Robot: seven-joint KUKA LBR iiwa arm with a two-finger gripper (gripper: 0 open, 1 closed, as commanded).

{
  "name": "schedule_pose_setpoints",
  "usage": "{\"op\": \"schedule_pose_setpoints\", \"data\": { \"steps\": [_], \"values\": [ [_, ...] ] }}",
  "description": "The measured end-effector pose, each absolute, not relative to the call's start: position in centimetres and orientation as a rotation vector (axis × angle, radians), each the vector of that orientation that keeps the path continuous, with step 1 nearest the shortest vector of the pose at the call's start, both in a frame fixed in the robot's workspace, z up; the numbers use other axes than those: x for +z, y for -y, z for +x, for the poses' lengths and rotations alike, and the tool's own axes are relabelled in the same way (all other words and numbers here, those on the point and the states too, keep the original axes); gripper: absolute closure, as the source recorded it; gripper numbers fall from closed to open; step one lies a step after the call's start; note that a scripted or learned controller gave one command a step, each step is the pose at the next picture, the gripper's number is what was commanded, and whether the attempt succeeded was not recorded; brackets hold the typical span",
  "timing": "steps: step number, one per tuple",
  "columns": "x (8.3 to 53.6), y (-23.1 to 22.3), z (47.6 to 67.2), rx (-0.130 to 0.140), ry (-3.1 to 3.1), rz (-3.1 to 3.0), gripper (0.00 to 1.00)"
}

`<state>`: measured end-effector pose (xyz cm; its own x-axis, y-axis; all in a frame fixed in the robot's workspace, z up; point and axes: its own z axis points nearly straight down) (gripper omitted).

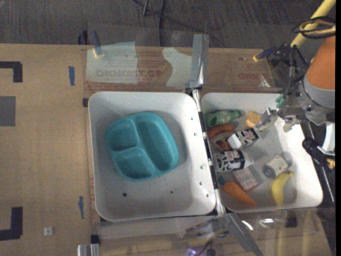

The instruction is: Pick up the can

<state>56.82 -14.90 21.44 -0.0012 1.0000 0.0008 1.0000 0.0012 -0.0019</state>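
So the worktop [42,143] is a big tan surface with two shallow white bins sitting side by side on it. I'll use the right bin [314,188] as the reference point for everything. The left bin [101,196] touches its left wall and has a teal divided plate [141,144] lying flat in it, a bit toward the far side.

The arm [322,73], grey with the orange band, hangs over the right bin's far right corner. Its pincer [277,116] sits low over the far part of that bin, near the middle. Can't tell if the pincer is spread or pressed together, it's too blurry there.

Inside the right bin: a green bottle [224,116] lies against the far left corner, with a reddish sausage-looking thing [220,130] just nearer than it. Two small black-and-white cartons [233,160] sit left of centre. A carrot [238,193] lies along the near left side, and a banana [280,187] is at the near right.

The can [275,166] lies tipped on its side right of centre in the right bin, just beside the banana's far end, well apart from the pincer.
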Motion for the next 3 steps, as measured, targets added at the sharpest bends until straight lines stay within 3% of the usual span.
{"op": "schedule_pose_setpoints", "data": {
  "steps": [1,2,3],
  "values": [
    [9.3,17.8,50.0,-0.001,2.098,-2.341,0.00],
    [10.3,17.8,50.0,-0.002,2.098,-2.345,1.00],
    [21.3,12.9,49.0,0.001,1.869,-2.525,1.00]
  ]
}}
